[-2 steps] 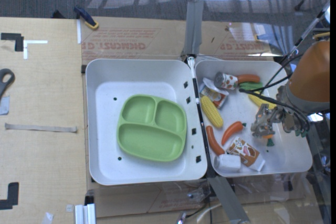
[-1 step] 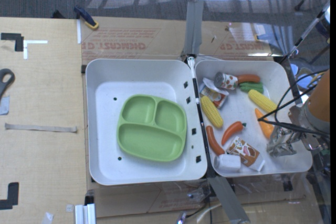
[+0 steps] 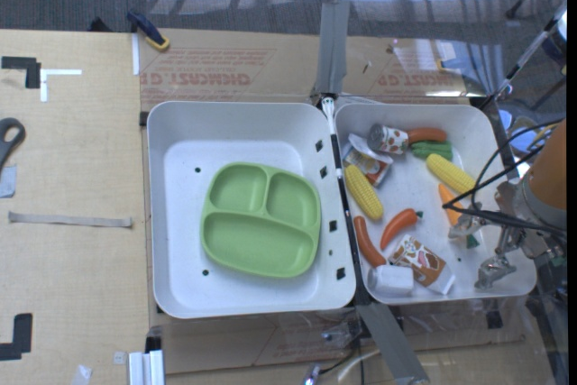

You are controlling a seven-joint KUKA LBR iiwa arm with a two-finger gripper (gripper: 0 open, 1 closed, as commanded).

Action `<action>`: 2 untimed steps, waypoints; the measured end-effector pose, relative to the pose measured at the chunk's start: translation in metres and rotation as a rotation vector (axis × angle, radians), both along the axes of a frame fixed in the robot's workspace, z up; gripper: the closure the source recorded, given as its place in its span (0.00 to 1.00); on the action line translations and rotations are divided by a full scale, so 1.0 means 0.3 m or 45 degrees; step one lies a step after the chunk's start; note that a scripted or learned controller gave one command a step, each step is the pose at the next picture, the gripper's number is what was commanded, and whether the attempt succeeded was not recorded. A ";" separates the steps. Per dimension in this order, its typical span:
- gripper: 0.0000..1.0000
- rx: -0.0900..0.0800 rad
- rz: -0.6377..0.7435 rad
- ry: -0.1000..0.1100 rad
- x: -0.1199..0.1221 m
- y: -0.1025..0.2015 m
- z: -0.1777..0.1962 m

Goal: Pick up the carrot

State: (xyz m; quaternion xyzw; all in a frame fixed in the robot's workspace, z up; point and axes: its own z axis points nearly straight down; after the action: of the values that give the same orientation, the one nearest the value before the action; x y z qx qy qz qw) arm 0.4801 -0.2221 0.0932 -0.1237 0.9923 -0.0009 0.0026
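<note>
The tabletop [image 3: 72,266] fills the left and lower parts of the frame, light wood with flattened cardboard under two white bins. The left bin [image 3: 171,194] sits at centre and holds a green divided plate [image 3: 262,219]. The right bin [image 3: 469,117], touching it along a shared edge, lies at the right and carries the food items. The arm [image 3: 552,180] enters at the right edge, its orange band showing, and the end effector [image 3: 482,248] hangs over the bin's lower right corner; whether it is open or closed cannot be told.

In the right bin, two corn cobs lie apart: one [image 3: 363,191] near the left wall, one [image 3: 450,172] toward the right. The carrot [image 3: 447,196] lies just below the right cob, partly behind the cables, close to the end effector. A red sausage [image 3: 367,242] and a red-orange pepper [image 3: 399,225] lie at lower centre.
</note>
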 end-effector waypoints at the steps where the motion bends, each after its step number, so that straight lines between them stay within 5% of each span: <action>1: 0.00 0.005 -0.704 -0.001 0.284 0.005 -0.002; 2: 1.00 0.004 -0.700 -0.007 0.290 0.007 0.032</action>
State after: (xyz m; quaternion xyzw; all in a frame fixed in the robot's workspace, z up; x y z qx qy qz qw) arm 0.5671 -0.2200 0.1029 0.1502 0.9886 -0.0003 0.0052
